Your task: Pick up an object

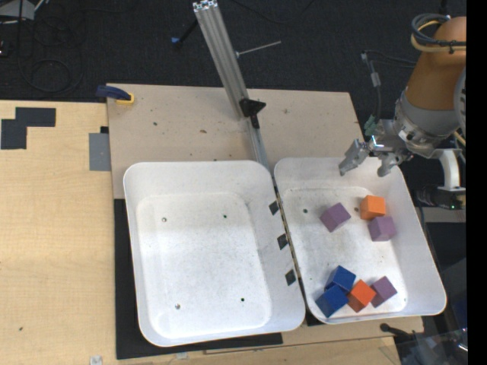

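My gripper (370, 160) hangs above the far edge of the right bin (426, 257), fingers spread open with nothing between them. In that bin, an orange cube (373, 207) lies just below and in front of the gripper. A purple cube (335, 217) sits to its left and another purple cube (382, 228) close beneath it. At the bin's near end cluster two blue cubes (335, 290), an orange cube (361, 296) and a purple cube (384, 289).
The left bin (141, 204) sits beside the right one, with black clips (282, 241) along the shared rim. A slanted aluminium bar (224, 59) rises behind the bins. The wooden bench (53, 226) spreads to the left.
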{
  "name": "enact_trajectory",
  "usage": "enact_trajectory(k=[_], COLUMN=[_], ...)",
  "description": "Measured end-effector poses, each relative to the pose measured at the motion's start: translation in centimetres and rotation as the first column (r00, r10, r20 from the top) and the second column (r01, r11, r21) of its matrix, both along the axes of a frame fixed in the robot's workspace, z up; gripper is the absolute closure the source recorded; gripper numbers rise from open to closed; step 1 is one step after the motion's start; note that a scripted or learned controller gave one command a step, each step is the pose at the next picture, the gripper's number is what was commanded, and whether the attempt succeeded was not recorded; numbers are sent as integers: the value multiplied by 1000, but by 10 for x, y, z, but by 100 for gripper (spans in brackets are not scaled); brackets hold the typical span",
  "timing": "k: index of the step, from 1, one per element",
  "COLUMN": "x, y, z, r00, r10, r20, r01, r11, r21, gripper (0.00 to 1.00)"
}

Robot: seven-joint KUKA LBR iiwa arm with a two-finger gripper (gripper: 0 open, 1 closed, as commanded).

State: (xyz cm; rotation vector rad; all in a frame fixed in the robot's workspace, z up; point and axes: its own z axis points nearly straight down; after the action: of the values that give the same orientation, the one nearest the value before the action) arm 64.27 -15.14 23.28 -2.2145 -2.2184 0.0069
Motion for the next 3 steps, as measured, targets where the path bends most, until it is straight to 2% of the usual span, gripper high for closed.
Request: enact_trajectory(k=[1, 3], x=[1, 9], y=[0, -4], z=[3, -88], r00=[1000, 1000], r10=[2, -2], r20=[5, 0], r01=[-2, 2], r11=[1000, 1000], r21=[-2, -1], gripper=[0, 0])
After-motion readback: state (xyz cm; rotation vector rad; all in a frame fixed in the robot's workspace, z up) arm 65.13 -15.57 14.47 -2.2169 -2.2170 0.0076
